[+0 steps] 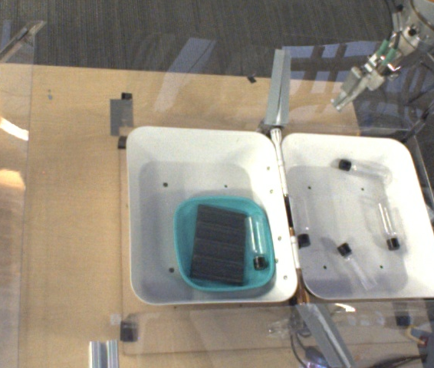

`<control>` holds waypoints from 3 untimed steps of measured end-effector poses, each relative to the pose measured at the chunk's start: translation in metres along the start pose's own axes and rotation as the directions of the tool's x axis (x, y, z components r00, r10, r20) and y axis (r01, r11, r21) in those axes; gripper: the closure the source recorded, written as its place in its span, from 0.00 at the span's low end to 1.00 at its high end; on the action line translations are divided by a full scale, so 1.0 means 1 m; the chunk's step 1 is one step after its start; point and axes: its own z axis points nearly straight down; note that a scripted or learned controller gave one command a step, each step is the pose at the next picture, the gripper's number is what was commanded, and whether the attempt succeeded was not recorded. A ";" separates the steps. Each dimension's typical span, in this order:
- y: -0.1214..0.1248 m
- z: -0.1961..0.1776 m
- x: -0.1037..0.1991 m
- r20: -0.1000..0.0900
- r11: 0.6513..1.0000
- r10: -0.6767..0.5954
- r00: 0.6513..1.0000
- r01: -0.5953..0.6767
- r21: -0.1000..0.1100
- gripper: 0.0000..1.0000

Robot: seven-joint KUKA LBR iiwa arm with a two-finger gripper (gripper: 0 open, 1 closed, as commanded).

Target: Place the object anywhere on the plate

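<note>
The wooden bench (56,228) carries two shallow white bins side by side, touching along their shared edge. The left bin (148,167) holds a teal plate (182,232) toward its near side. The right bin (409,205) has several small things scattered over its floor. The grey arm (432,10) comes in at the top right corner, its orange band at the frame edge, and its gripper (345,98) hangs tilted above the bench just beyond the far rim of the right bin, well apart from everything in the bins. It grips nothing, and whether it is apart or together I cannot tell

A dark ribbed block (218,244) lies flat across the middle of the plate. Just beside it on its right, also on the plate, lies a clear tube (256,236) with a black cap at its near end. In the right bin, similar clear tubes with black caps lie apart from one another: one near the far side (361,169), one toward the right (386,222)
</note>
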 end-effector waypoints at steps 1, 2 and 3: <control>-0.030 -0.027 -0.059 0.002 0.996 0.092 0.996 -0.092 0.000 0.00; -0.070 -0.026 -0.122 0.002 0.999 0.032 0.999 -0.032 0.003 0.00; -0.121 -0.026 -0.104 0.001 0.988 0.152 0.988 -0.152 0.004 0.00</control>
